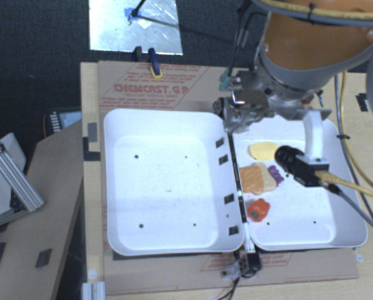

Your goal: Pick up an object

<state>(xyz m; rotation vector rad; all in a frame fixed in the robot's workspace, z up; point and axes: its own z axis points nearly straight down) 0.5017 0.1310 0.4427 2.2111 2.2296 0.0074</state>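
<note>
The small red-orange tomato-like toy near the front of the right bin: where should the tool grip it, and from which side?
Probably from straight above, closing across the round body of the small red-orange tomato-like toy. It lies apart from the orange slab-shaped toy behind it, with bare floor of the right white bin on its right and front. The bins' divider is close on its left, so fingers are best set front-to-back.

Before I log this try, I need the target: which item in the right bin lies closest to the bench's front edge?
The red-orange tomato-like piece, lying alone nearest the front; the yellow piece, orange block and purple piece sit farther back.
</note>
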